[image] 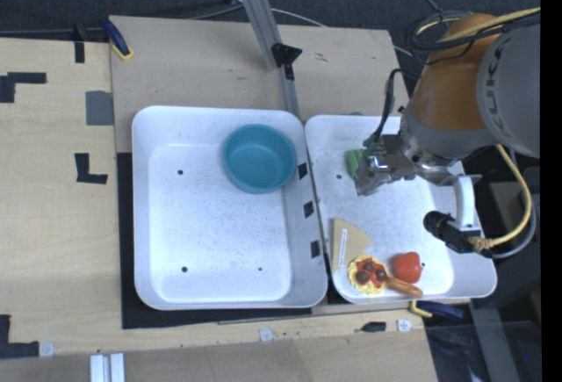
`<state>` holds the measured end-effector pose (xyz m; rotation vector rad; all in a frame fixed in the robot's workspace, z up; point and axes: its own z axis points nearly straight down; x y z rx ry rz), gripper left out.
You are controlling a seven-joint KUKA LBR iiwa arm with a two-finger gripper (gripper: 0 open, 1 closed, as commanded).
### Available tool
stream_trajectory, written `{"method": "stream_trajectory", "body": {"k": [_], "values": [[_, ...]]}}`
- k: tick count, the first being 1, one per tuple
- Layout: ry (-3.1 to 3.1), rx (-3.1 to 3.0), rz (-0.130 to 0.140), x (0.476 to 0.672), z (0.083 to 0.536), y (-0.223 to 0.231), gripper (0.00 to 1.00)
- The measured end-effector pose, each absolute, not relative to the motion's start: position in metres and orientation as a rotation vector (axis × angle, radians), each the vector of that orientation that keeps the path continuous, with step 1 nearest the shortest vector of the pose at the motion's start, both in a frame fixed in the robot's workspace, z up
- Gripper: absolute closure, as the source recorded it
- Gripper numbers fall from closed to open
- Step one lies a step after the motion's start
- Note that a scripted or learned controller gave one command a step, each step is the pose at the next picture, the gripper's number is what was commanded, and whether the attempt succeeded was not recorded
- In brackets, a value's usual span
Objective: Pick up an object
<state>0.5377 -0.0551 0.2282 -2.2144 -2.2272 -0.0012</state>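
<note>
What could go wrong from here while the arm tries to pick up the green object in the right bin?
1. The gripper sits over the green object, which is mostly hidden beside it, so the grasp may miss or only push it.
2. The green object lies near the right bin wall next to the left bin; the fingers might strike that wall.

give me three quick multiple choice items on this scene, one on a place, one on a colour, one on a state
1. Where is the bowl?
A. left bin
B. right bin
C. on the bench outside the bins

2. What colour is the bowl?
A. red
B. blue
C. yellow

3. How does the bowl sit?
A. upside down
B. on its side
C. upright, opening up

Answers:
1 A: it rests near the top right of the left bin.
2 B: wall and inside are blue.
3 C: its hollow inside faces the camera.
</note>
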Motion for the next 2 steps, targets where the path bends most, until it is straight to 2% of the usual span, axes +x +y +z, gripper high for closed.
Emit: {"method": "stream_trajectory", "body": {"k": [2], "values": [[-2.227, -2.214, 0.000, 0.555, 0.235, 0.062, 1.00]]}}
